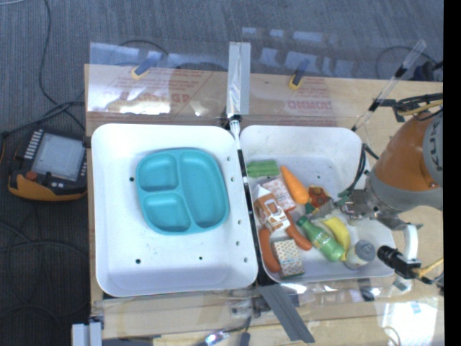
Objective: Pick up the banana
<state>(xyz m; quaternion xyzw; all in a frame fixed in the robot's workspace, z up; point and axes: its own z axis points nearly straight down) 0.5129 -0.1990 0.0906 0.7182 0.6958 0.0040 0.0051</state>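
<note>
Banana point(336, 229) lies in the right bin point(338, 137), just below the claw point(344, 206) in the view and close under it; nothing shows it lifted or gripped. Whether the claw is apart or together cannot be told, since the wrist and dark fittings hide it.

The bench point(403, 92) is pale wood, with clear plastic sheets taped along its back edge. Around it is dark grey carpet with loose cables, and a pendant point(47, 164) with a screen sits on the floor, far left of the claw beyond both bins.

The left bin point(115, 265), well to the claw's left, holds a teal plate point(182, 191) with three compartments.

The arm point(407, 168) comes in from the right, its orange band above the right bin's right wall.

A green bottle point(322, 240) touches the banana on its left side, below-left of the claw. A carrot point(294, 184) lies left of the claw and a little above it. Further left sits a box point(272, 209), with a green block point(262, 168) above that. A grey disc point(365, 251) lies below-right of the claw, near the banana.
</note>
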